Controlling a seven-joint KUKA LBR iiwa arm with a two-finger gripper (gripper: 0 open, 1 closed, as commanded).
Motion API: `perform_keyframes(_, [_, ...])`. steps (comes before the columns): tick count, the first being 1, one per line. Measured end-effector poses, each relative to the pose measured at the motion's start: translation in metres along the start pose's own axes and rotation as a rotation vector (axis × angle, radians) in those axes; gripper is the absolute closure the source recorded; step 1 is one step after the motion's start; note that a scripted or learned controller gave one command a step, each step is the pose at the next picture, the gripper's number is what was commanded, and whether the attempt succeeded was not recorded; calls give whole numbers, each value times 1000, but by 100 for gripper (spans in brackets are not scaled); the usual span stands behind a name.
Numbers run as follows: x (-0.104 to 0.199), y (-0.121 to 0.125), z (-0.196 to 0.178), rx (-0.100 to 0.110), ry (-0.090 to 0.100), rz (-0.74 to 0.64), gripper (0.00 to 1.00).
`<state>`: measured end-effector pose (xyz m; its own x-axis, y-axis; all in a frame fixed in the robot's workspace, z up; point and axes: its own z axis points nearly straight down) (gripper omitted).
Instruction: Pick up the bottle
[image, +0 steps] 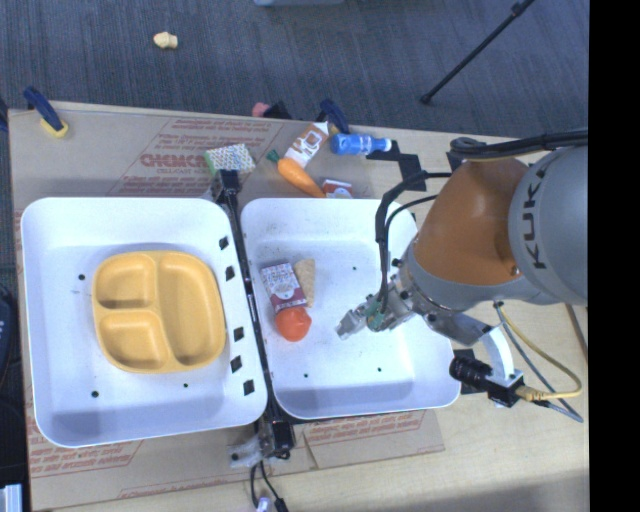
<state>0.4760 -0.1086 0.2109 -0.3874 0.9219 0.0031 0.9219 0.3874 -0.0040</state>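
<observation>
Though partly cropped, "KUKA" arm (520, 240) lettering.

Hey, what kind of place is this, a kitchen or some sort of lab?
Likely a robot lab, not a kitchen: a KUKA arm reaches over two white bins clamped to a cardboard-covered bench, with a yellow plate, a bottle and carpet beyond.

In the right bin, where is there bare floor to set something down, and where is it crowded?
Right bin: bare floor along its near wall and in its far part, above the bottle. Crowded across the middle, where the bottle lies left and the pincer hangs right. In the left bin, the yellow plate leaves a bare margin.
</observation>
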Motion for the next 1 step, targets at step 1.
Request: perform_keyframes(1, [31, 14, -11, 0, -1, -508, 100])
